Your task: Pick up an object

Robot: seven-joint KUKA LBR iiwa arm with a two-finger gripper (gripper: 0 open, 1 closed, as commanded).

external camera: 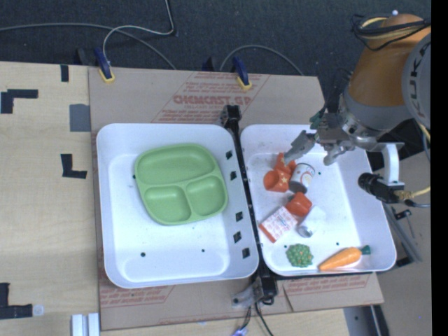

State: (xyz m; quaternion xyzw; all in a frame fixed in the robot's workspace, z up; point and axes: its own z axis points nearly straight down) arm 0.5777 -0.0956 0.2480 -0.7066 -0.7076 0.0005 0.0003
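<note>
My gripper (312, 152) hangs over the upper part of the right bin (364, 208), its fingers spread open with nothing between them. Its left fingertip (294, 151) is right beside an orange-red toy piece (277, 177). A small round grey and white object (302, 178) lies just below the gripper. Further toward the front lie a red block (299, 204), a red and white packet (278, 224), a green broccoli piece (299, 255) and an orange carrot (342, 258).
The left bin (119, 208) holds a green divided plate (183, 182). A black clip row (238, 187) marks the wall between the two bins. The arm's orange and grey body (388, 68) reaches in over the right bin's far right corner.
</note>
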